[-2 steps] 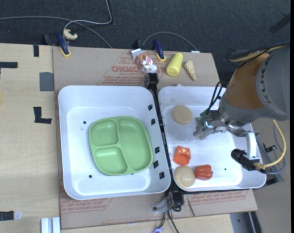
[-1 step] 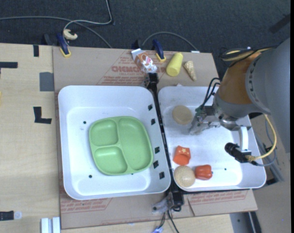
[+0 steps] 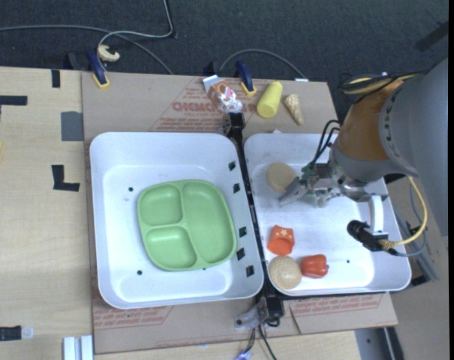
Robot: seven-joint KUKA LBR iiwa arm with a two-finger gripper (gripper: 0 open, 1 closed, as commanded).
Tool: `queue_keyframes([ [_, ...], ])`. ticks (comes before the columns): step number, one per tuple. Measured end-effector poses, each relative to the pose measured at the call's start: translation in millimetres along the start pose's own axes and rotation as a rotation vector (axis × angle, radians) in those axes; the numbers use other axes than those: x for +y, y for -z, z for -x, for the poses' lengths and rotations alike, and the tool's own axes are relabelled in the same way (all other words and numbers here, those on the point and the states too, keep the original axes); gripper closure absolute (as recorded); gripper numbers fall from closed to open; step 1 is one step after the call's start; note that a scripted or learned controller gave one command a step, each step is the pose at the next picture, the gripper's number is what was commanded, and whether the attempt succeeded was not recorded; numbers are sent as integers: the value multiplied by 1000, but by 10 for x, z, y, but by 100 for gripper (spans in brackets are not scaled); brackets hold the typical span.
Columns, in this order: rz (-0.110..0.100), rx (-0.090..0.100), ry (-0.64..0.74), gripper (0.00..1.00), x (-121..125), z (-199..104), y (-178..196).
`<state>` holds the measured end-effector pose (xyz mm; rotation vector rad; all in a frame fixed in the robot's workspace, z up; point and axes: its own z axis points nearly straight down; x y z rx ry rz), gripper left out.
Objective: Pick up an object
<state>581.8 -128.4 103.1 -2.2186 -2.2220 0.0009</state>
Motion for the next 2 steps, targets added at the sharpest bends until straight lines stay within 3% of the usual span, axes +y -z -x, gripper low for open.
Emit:
queue_keyframes([
  [1, 4, -1, 1, 0, 455, -316, -168],
  [2, 3, -1, 1, 0, 642, -258, -173],
])
